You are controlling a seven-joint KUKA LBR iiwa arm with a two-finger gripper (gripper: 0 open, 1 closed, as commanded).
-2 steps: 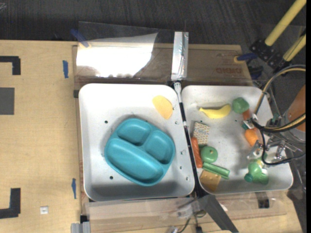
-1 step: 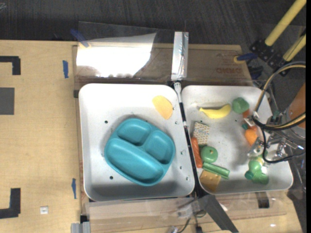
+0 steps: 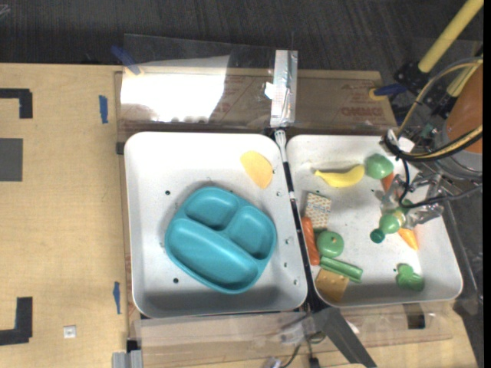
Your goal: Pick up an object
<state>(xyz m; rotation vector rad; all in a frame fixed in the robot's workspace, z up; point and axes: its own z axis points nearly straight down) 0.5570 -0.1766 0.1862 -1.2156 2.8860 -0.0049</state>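
A robot arm's gripper [image 3: 405, 205] hangs low over the right bin [image 3: 445, 282], its metal tip crowding a green pear [image 3: 390, 222] and an orange carrot [image 3: 410, 238]; whether it is apart or together cannot be told through the cables. Nothing appears lifted, so the pick looks to be at the reach-and-close stage. A banana [image 3: 341, 176], an apple [image 3: 330, 243] and a green pepper [image 3: 377, 166] lie nearby. The next move likely calls for closing squarely on one piece, then rising. A teal plate [image 3: 221, 238] sits in the left bin [image 3: 146, 205].
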